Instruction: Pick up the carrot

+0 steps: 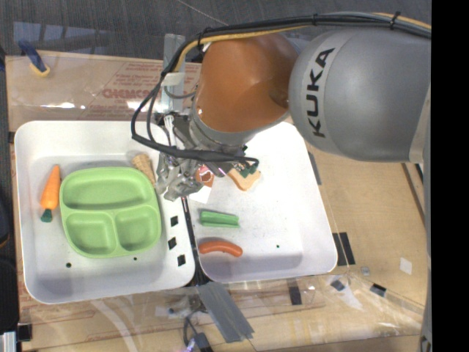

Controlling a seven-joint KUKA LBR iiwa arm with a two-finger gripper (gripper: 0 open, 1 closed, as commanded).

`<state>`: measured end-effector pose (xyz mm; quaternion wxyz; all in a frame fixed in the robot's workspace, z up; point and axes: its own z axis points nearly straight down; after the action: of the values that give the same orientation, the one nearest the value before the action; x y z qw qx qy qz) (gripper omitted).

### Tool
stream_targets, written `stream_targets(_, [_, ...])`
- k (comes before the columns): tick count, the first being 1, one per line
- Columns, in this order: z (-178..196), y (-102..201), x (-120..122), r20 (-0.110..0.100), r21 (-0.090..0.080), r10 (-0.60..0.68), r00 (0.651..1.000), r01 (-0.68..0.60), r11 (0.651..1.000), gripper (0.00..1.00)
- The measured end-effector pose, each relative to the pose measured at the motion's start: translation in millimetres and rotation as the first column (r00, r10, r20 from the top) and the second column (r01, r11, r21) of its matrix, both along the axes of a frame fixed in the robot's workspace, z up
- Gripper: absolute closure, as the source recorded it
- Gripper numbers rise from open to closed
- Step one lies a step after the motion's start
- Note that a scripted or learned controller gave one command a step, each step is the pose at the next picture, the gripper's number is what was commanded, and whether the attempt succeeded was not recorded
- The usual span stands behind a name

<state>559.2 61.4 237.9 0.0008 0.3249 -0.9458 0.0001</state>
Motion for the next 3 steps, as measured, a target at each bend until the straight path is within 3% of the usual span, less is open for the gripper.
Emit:
stream_targets(1, [-46,-1,-29,0.001,0.002,0.467,0.884,-0.467,0.884,1.00])
stream_targets(3, [-24,2,-25,0.008,0.000,0.474,0.880,-0.474,0.881,1.00])
